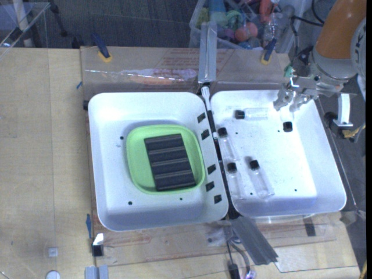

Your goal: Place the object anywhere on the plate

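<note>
Gripper [289, 99] hovered above right bin [325, 179], finger state unclear. Clear vial [251, 114] beside it, far from green plate [135, 156]: prob. light, slippery, fragile; grip mid-body.

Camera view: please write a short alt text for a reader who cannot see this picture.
A green plate carrying a dark ridged block sits in the left white bin. The right white bin holds several clear vials with black caps, and the gripper hangs over its far edge.

A clear tub of bright toys [244, 10] stands at twelve o'clock; blue clamps [103, 52] grip the bench's back edge.
</note>
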`<state>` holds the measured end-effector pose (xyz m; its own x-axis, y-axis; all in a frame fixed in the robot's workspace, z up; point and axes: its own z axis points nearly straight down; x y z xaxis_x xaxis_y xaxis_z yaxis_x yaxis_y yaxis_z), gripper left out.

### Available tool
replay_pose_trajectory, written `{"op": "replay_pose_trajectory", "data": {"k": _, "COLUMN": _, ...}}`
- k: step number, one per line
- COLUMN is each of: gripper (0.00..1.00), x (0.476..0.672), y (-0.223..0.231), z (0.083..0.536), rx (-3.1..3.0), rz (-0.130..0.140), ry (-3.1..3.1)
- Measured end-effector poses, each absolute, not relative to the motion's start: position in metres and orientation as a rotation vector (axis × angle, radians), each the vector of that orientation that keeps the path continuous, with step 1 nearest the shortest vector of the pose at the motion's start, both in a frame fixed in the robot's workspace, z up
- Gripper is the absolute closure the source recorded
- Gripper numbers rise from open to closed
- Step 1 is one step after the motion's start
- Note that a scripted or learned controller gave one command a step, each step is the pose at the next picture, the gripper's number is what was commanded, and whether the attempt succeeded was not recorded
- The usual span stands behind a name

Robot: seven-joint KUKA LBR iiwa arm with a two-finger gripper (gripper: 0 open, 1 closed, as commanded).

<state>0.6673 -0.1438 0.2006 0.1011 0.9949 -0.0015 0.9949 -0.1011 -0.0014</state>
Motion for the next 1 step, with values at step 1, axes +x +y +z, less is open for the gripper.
{"op": "replay_pose_trajectory", "data": {"k": 1, "gripper": 0.0, "x": 0.6674, "y": -0.1438, "z": 0.2008, "rx": -2.332, "rz": 0.003, "ry": -2.106}}
